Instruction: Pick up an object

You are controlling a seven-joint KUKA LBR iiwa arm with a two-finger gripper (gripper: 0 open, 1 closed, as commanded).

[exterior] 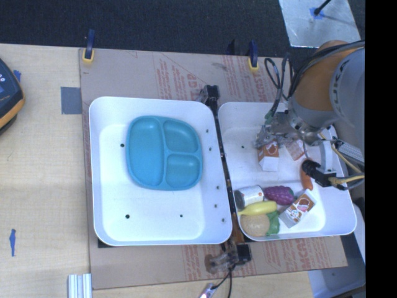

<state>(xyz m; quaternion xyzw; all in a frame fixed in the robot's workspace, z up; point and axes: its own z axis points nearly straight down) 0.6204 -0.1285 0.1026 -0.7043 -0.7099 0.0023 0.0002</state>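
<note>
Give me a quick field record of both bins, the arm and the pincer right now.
left bin: holds a blue divided plate
right bin: small carton near the middle; can, purple grapes, banana, second carton bunched at the near edge
arm: reaches in over the right bin's far side
pincer: low over the small carton; grasp not confirmed

blue divided plate (164, 152), left white bin (105, 222)
</note>
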